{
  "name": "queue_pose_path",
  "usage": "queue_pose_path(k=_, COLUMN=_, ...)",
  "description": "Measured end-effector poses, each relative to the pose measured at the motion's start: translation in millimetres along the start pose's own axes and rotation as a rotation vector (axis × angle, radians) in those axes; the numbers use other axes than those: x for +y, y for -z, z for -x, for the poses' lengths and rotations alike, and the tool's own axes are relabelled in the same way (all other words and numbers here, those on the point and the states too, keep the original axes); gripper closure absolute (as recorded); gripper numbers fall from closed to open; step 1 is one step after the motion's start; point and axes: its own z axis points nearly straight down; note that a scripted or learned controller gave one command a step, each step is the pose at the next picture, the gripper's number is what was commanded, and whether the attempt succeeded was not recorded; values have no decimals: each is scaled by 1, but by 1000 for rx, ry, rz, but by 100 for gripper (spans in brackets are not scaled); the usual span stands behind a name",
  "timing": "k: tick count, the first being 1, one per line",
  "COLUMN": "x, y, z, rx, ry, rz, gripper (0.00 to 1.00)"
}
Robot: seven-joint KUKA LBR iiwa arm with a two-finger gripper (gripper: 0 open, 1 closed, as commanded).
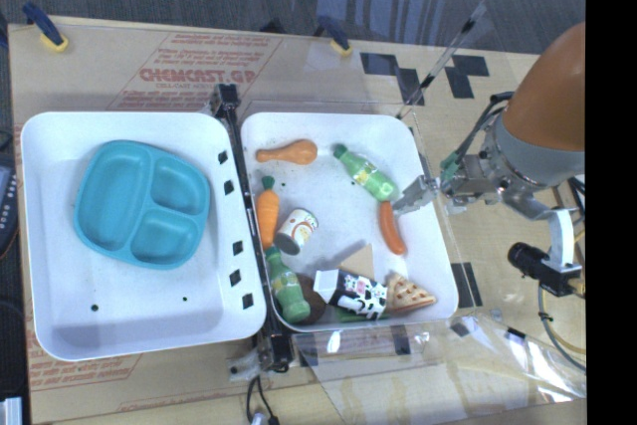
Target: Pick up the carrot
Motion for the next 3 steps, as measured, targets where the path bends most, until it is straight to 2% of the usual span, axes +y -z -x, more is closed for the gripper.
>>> queue_pose_path(k=1, x=5, y=139, z=13, rx=-9, ry=555, rz=7, gripper=0)
queue_pose_path(k=2, x=28, y=65, z=15, rx=-1, ry=584, rz=-4, gripper=0)
queue_pose_path(k=3, x=69, y=-71, z=-27, rx=5, ry=652, rz=-8, gripper=0)
